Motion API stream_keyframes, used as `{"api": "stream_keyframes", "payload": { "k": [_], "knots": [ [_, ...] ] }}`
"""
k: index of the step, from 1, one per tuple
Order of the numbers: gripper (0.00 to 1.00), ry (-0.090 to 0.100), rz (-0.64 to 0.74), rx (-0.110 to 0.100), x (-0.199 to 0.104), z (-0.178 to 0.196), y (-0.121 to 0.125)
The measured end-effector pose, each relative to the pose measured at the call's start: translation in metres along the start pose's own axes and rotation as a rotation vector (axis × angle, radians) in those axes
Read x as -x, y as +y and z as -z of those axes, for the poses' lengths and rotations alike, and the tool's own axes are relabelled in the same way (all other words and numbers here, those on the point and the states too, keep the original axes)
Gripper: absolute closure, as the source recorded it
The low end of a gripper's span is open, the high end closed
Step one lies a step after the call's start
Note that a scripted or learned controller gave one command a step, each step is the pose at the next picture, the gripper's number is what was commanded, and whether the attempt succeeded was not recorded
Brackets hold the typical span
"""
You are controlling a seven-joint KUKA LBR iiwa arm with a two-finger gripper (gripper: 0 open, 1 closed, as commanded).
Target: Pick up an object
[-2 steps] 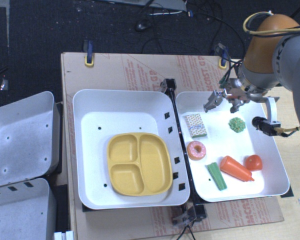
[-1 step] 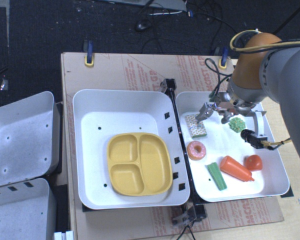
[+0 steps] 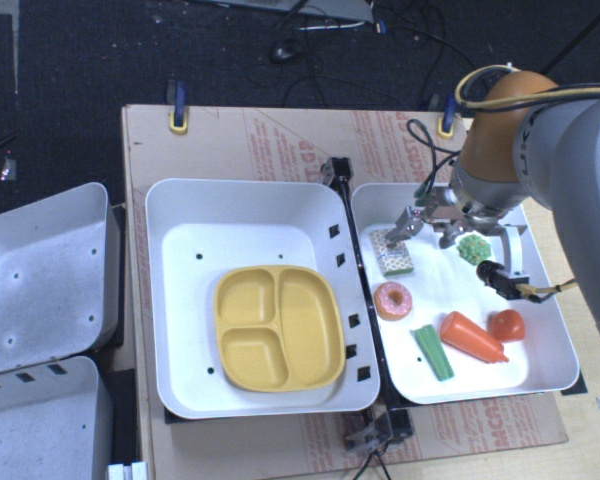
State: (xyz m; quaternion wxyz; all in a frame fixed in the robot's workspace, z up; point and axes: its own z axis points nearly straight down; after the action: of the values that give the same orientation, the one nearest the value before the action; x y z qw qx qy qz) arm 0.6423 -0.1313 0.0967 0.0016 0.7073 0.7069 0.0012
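My gripper point(image 3: 426, 232) hangs over the back part of the right bin point(image 3: 550, 368), and its two fingers stand open with nothing between them. One fingertip is just above the back edge of a speckled green-and-white block point(image 3: 393, 254). A green broccoli piece point(image 3: 473, 248) lies just right of the other finger. Further forward in the same bin are a pink donut point(image 3: 392, 300), a green stick point(image 3: 433, 353), an orange carrot point(image 3: 470, 336) and a red tomato point(image 3: 507, 324).
The left bin point(image 3: 180, 218) holds a yellow divided plate point(image 3: 278, 327). A black divider point(image 3: 358, 268) runs between the bins. The grey arm with its orange band point(image 3: 505, 118) comes in from the right, with a black cable point(image 3: 505, 280) over the right bin.
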Motion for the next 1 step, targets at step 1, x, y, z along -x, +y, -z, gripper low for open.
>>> {"api": "stream_keyframes", "payload": {
  "k": [1],
  "knots": [
    [1.0,0.001,0.001,0.009,-0.0013,0.0126,0.0024]
  ]
}}
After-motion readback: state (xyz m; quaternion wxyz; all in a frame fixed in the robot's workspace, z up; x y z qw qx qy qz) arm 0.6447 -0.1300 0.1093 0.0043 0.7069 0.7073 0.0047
